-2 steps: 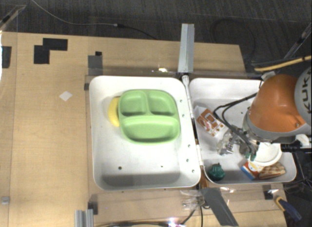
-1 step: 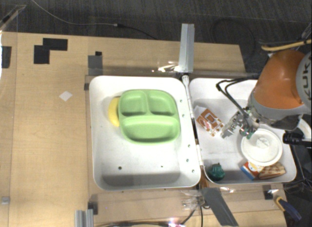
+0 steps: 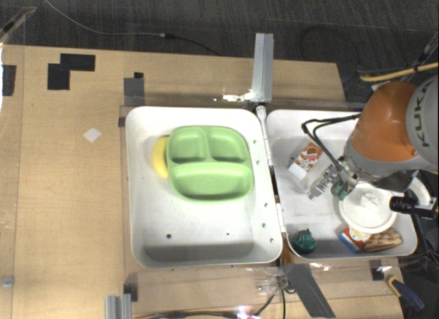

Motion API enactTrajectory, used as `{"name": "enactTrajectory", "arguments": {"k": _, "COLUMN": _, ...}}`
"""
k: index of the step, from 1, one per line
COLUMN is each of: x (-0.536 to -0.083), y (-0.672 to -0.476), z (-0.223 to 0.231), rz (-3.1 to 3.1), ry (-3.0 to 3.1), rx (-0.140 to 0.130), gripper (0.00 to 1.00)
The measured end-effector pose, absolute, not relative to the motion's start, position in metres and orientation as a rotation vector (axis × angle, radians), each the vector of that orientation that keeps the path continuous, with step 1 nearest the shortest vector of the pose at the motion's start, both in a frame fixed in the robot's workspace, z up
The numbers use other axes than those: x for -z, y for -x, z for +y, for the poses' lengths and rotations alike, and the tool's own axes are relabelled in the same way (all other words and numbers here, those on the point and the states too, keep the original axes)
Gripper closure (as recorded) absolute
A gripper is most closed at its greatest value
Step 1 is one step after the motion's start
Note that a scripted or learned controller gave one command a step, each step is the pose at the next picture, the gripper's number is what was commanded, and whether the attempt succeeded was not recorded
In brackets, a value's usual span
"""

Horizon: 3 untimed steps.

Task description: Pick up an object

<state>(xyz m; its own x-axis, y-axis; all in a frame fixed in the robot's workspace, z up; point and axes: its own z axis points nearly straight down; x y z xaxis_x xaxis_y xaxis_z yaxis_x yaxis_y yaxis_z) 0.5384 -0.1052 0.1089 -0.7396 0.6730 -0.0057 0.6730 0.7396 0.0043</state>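
**Arm low over right bin, gripper among small items**

2 white bins side by side on a wooden bench. Left bin (image 3: 199, 239) holds a green 3-compartment tray (image 3: 208, 162), its long axis running left-right, the 2 small compartments on the far side and the wide one nearer. A yellow object (image 3: 159, 158) lies partly under the tray's left edge, touching it.

Right bin (image 3: 288, 125) holds the clutter. A small white and red packet (image 3: 306, 160) lies near the bin's middle, tilted, long axis running from near-left to far-right. A dark green object (image 3: 304, 241) sits at the near-left corner, too small to tell which way it points. A white cup (image 3: 368, 210) sits toward the near-right, with a flat brown packet (image 3: 374, 241) just beside it, long axis roughly left-right along the near wall.

Arm (image 3: 394, 129) reaches in from the right, orange band above the wrist. Gripper (image 3: 329, 182) sits between the white and red packet and the cup, just beside both. Cannot tell whether it is open, closed, or gripping anything.
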Motion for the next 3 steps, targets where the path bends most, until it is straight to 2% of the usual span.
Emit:
{"name": "enactTrajectory", "arguments": {"k": 1, "x": -0.109, "y": -0.538, "z": -0.105, "rz": 2.923, "ry": -1.131, "rx": -0.003, "gripper": 0.00}}
{"name": "enactTrajectory", "arguments": {"k": 2, "x": -0.089, "y": -0.519, "z": -0.123, "rz": 2.974, "ry": -0.971, "rx": -0.006, "gripper": 0.00}}
{"name": "enactTrajectory", "arguments": {"k": 3, "x": -0.088, "y": -0.582, "z": -0.108, "rz": 2.935, "ry": -1.085, "rx": -0.006, "gripper": 0.00}}
